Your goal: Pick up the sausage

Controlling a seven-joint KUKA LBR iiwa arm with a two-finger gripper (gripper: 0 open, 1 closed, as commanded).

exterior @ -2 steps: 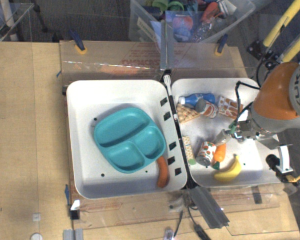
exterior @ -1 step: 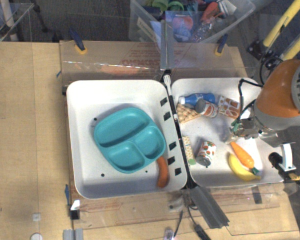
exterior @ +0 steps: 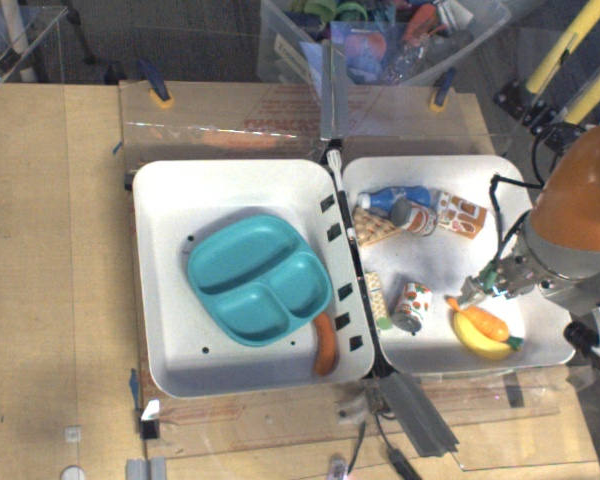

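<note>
The sausage [exterior: 325, 347] is a short orange-brown piece lying in the left bin [exterior: 160, 268], near its front right corner, just off the edge of a teal divided plate [exterior: 258, 280]. My gripper [exterior: 483, 288] hangs over the right bin [exterior: 540, 343], close above a yellow banana [exterior: 478, 335] and an orange carrot [exterior: 488, 321]. It is far to the right of the sausage. Nothing shows between its fingers.
The right bin also holds a blue bottle [exterior: 395, 201], a waffle cone [exterior: 372, 230], a small can [exterior: 411, 307] and a brown-and-white carton [exterior: 463, 217]. A divider wall [exterior: 345, 258] separates the bins. A clear tub of toys [exterior: 380, 18] stands behind.
</note>
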